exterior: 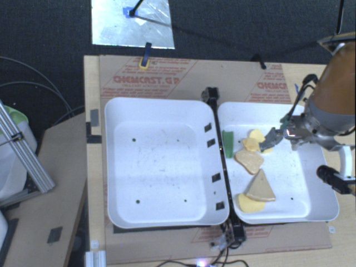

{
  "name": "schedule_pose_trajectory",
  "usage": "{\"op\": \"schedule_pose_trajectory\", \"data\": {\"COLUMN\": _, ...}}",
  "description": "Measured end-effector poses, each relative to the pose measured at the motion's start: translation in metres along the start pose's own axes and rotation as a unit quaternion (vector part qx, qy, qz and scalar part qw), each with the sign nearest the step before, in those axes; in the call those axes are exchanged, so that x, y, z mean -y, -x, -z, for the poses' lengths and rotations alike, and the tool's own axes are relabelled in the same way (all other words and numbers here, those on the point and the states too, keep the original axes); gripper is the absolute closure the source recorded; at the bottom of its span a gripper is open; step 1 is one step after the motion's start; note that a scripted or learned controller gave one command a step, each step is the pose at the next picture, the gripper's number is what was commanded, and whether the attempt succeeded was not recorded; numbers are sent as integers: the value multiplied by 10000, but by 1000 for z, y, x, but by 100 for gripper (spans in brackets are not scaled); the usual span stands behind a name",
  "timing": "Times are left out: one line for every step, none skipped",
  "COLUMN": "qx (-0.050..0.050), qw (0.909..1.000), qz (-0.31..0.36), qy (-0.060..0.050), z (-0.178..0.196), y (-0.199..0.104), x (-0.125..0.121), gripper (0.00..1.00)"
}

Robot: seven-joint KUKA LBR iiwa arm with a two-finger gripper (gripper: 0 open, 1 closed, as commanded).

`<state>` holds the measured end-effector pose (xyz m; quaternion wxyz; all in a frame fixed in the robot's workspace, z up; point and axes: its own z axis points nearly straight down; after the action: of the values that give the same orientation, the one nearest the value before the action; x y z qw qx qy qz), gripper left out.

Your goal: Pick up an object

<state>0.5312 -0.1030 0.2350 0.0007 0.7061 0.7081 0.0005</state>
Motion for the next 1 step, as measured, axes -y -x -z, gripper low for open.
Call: {"op": "schedule_pose_trajectory", "data": {"qx": -13, "qw": 10000, "qz": -34, "qy": -65, "z": -143, "y": 27, "x": 43, "gripper": 0}}
